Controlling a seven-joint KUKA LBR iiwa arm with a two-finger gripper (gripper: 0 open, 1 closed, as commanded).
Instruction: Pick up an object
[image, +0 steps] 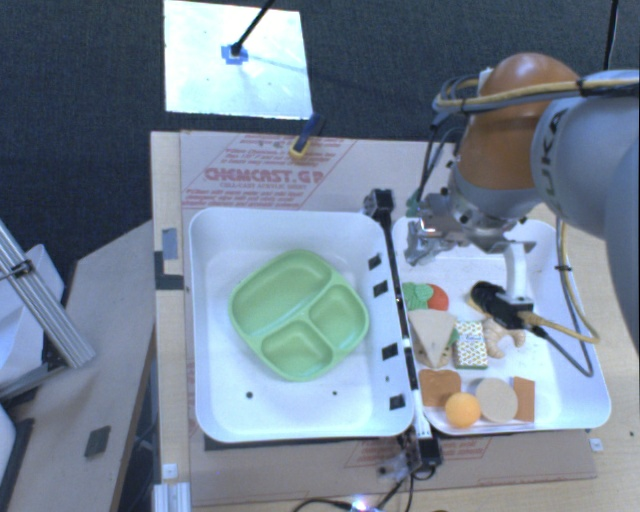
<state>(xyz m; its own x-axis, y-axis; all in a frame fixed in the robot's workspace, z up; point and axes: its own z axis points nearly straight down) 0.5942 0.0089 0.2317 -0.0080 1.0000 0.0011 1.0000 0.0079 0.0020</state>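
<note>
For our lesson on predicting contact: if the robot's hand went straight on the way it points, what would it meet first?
Probably the bare floor of the shallow white right-hand bin, near its far left corner; the hand points down there, though depth is unclear.

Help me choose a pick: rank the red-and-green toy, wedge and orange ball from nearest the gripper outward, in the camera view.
1. Red-and-green toy, just in front of the gripper.
2. Wedge, middle of the right bin.
3. Orange ball, front edge.
</note>
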